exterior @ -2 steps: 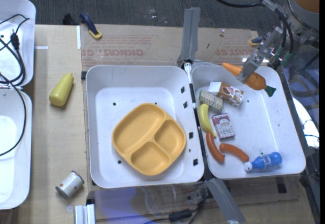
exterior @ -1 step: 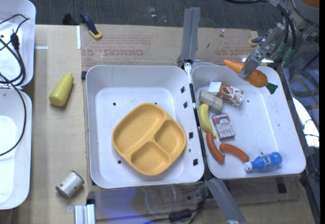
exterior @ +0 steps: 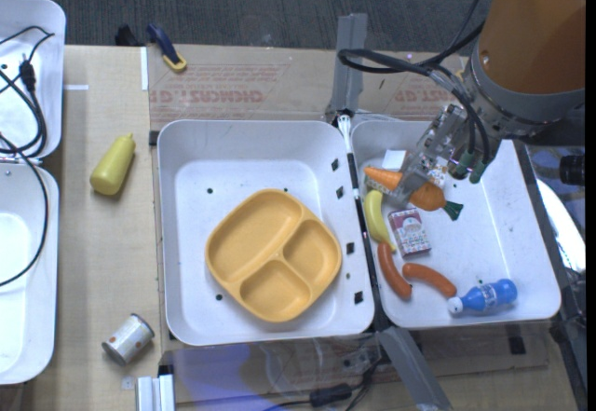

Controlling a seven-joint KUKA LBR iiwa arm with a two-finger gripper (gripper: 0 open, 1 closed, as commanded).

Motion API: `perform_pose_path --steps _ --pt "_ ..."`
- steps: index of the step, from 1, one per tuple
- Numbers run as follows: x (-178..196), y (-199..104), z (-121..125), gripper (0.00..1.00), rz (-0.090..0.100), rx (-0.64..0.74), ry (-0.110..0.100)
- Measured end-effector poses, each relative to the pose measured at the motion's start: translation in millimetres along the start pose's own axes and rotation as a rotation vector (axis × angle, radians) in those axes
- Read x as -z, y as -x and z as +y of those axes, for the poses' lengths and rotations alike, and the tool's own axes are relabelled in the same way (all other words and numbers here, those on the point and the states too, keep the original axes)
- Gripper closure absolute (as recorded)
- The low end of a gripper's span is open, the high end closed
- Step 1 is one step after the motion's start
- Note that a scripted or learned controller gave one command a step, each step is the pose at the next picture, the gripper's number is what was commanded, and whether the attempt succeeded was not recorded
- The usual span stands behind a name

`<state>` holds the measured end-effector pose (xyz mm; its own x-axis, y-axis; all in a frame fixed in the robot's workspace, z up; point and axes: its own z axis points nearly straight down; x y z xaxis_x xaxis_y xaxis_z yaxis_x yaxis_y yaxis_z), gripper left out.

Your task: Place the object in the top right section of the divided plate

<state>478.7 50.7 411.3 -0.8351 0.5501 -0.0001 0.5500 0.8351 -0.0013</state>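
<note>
Carrot (exterior: 384, 178) touching fingers (exterior: 416, 174), right bin (exterior: 531, 241)

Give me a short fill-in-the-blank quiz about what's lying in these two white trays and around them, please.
1. The yellow divided plate lies in the ____ bin of the two.
2. The plate has ____ sections.
3. The small bottle lying in the right bin has a ____ body.
4. The gripper reaches down over the ____ bin, right by the carrot.

Missing words: left; three; blue; right
</note>
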Motion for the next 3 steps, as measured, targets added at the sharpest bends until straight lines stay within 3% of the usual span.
perform_pose_path --steps 1,2,3 --pt "-10.8 -8.3 13.4 1.0 -0.001 0.296 0.001" --pt "-10.8 -8.2 13.3 0.0 -0.001 0.295 0.001" --pt "-1.5 -6.5 14.2 1.0 -0.004 0.294 0.003"
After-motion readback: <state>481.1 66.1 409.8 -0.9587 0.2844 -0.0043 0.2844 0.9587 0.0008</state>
